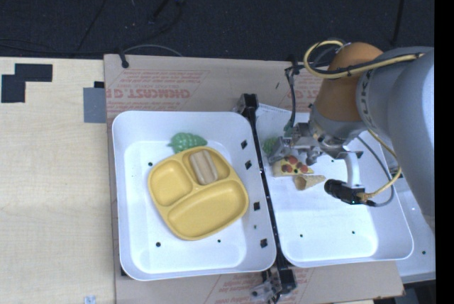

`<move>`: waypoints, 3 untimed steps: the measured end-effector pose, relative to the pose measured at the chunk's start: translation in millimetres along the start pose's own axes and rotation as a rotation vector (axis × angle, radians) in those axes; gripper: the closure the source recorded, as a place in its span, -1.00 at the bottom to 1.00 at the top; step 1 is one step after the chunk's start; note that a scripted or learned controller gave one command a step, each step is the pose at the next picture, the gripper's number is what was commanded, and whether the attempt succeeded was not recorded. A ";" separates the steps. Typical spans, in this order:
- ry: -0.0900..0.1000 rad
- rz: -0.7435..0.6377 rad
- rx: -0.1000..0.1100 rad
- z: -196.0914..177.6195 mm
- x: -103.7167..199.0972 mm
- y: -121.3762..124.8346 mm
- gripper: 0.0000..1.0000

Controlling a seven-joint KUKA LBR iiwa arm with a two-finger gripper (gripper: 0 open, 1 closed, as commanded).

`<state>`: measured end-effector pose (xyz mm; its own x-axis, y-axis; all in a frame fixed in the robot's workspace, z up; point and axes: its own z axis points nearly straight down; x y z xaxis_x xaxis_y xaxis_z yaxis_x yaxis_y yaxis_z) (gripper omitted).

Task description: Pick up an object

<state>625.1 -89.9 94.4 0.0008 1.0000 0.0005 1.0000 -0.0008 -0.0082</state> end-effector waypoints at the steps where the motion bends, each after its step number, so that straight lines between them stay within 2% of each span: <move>1: 0.001 0.003 -0.004 -14.3 -0.9 1.2 1.00; 2: -0.001 -0.001 -0.009 -58.4 1.5 6.0 1.00; 3: 0.000 -0.001 -0.009 -107.8 6.0 -2.4 1.00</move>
<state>623.6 -83.9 202.3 -0.0004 1.0000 0.0003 1.0000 0.0004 0.0006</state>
